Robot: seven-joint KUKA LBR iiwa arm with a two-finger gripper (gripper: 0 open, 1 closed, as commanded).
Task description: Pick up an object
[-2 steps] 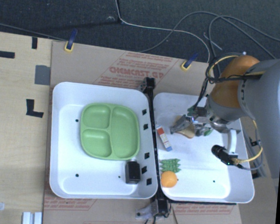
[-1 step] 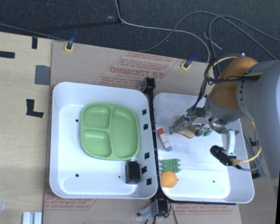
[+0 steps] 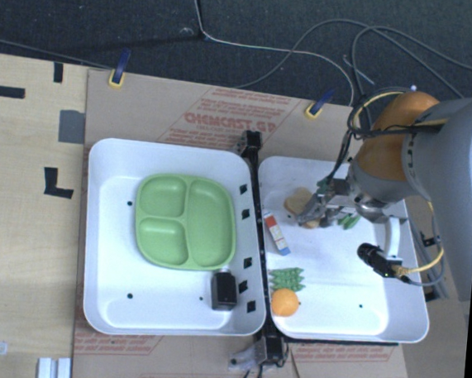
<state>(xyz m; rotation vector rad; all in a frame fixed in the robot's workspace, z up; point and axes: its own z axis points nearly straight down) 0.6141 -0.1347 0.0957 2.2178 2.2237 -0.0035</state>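
Note:
My gripper hangs low over the back left part of the right bin, below the orange-banded wrist. Its tips are right beside a tan, flat object on the bin floor, and a small green piece lies just to their right. A small red, white and blue box lies near the bin's left wall. Farther forward sit a green leafy item and an orange fruit. I see nothing lifted between the fingers.
The left bin holds a green divided plate and a small black block at its front right. A black clip divider runs between the bins. Cables loop behind the bench.

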